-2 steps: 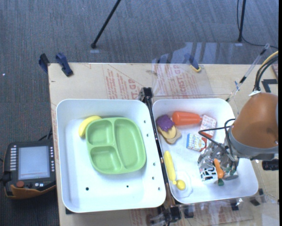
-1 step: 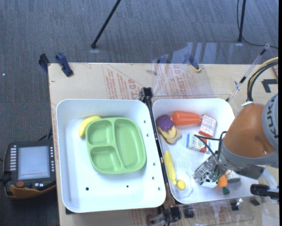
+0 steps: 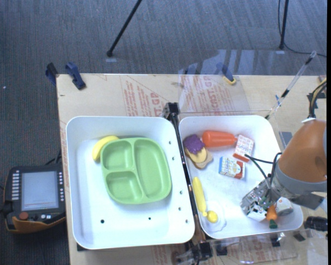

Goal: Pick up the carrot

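Carrot [image 3: 219,139] lies in right bin [image 3: 264,127] on plywood bench [image 3: 126,95]; pincer [image 3: 262,206] state unclear.

A dark grey ribbed carpet [image 3: 54,21] covers the floor across the top and down the left of the camera view. Two thin black stand legs [image 3: 126,22] and [image 3: 284,15] rise from it near the far edge. The desk [image 3: 115,93] has a pale wooden-looking top with red printed markings, lit evenly and brightly. A blue clamp [image 3: 74,75] grips its far left corner, with a dark clip [image 3: 51,70] just beside it. A clear plastic sheet [image 3: 215,84] lies on the far part of the desk, catching a pale reflection. On the floor to the left of the desk sits a control pendant [image 3: 37,197] with a grey screen and orange trim, its cable trailing off
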Motion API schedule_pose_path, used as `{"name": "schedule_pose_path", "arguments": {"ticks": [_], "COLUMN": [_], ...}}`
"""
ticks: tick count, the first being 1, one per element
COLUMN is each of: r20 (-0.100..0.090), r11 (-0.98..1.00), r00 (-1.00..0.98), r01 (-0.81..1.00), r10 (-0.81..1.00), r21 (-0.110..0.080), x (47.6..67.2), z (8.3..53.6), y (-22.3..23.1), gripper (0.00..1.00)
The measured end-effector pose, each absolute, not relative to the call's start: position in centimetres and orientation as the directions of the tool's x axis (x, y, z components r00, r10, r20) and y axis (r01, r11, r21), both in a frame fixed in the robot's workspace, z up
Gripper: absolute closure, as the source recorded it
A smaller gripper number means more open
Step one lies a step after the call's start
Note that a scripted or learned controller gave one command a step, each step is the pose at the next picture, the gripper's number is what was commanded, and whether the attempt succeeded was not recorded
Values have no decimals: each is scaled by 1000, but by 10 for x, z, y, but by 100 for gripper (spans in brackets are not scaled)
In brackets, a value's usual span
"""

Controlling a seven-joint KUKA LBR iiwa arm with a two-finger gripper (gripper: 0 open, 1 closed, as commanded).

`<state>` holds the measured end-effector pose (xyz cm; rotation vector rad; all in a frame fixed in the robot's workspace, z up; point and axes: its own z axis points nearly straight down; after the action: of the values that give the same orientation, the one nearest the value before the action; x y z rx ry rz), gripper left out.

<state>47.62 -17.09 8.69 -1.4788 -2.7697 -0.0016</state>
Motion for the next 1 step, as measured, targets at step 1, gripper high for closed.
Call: {"name": "schedule_pose_path", "arguments": {"ticks": [1], "r20": [1], "r11": [601], "r00": [-601], "r01": [799], "r10": [799], "r21": [1], "x": [477], "z": [113], "y": [-187], "gripper": [100]}}
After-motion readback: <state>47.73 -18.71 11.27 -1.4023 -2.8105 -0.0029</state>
